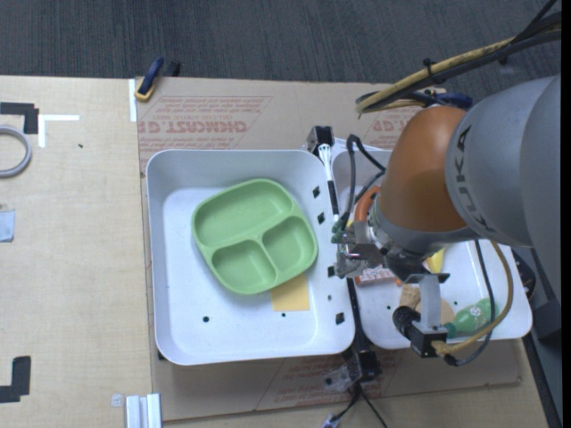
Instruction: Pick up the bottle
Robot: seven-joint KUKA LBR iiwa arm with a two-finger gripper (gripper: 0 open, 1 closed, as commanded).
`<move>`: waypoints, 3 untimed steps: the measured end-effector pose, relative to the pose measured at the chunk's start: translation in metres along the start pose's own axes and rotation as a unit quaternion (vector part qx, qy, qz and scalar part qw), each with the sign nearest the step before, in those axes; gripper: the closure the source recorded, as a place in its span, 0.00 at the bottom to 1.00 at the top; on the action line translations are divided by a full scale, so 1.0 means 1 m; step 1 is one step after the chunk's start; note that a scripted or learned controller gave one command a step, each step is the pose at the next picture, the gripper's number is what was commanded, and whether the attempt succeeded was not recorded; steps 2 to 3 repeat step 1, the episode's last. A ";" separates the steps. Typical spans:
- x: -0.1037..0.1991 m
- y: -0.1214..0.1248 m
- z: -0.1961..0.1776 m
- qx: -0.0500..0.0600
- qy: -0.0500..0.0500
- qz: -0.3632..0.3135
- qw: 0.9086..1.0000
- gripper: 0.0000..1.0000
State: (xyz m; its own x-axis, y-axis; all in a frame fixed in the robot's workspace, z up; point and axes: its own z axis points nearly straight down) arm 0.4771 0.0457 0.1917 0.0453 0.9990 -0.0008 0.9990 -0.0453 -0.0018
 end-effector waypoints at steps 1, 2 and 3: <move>0.041 -0.002 -0.090 0.000 -0.001 0.139 0.990 1.00; 0.041 -0.002 -0.090 0.000 -0.001 0.139 0.990 1.00; 0.041 -0.002 -0.090 0.000 -0.001 0.139 0.990 1.00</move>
